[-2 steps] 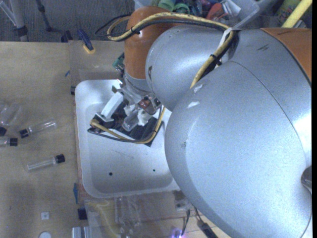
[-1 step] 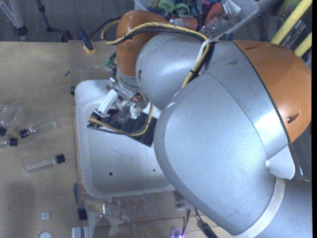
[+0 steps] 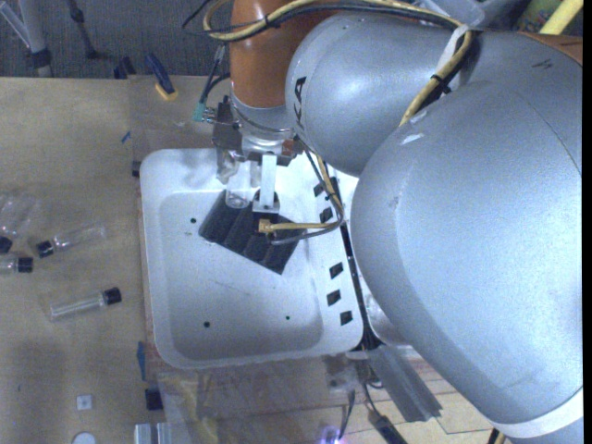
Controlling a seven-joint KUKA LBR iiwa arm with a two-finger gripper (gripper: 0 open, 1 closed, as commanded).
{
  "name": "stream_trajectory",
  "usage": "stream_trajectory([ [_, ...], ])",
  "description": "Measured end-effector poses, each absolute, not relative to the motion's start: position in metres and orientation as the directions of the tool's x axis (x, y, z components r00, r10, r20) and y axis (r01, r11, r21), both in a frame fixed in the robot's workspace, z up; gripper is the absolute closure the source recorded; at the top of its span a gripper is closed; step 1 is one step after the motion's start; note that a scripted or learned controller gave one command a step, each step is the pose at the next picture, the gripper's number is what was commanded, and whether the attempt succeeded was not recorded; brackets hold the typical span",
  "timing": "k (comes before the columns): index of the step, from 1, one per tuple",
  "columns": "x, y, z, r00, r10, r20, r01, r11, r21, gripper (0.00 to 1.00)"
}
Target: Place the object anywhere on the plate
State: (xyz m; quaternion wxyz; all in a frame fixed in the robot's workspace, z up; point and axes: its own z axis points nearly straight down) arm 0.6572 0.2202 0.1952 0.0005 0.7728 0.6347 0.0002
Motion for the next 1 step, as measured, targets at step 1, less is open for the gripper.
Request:
stream_trajectory([
  [1, 0.6658, 0.2251, 0.1651, 0.549, 0.836, -0.001, 0.836, -0.549, 0.0, 1.0],
])
